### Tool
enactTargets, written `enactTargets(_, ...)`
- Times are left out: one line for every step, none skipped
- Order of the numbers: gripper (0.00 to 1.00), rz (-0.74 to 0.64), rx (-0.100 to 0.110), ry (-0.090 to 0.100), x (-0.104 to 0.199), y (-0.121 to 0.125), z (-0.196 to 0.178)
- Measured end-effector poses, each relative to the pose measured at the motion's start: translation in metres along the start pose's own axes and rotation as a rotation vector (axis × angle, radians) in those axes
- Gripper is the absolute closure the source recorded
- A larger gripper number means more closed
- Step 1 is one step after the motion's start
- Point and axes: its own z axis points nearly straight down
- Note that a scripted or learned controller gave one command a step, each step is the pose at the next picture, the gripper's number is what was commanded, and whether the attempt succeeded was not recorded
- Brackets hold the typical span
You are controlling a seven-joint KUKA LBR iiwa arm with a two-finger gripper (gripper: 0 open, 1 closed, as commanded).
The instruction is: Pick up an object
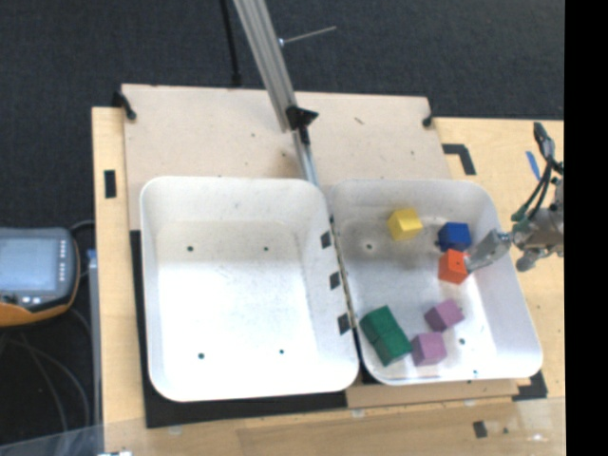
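Note:
The right bin [508, 297] holds several small blocks. A yellow block [406, 223] lies near its back, with a blue block [455, 235] to its right and an orange block [453, 267] just in front of the blue one. Two purple blocks [443, 314] [428, 348] and a green block [385, 334] lie toward the front. My gripper [488, 249] reaches in over the bin's right rim, its tip right beside the orange and blue blocks. I see nothing held in it.
The left bin [237, 288] stands beside the right one on the wooden bench. A slanted metal pole [271, 60] rises behind the bins. A grey device [36, 266] sits off the bench's left edge.

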Motion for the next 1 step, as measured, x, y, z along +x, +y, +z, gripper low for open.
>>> enactTargets(0.0, -0.003, 0.004, -0.001, -0.0021, -0.018, 0.0259)
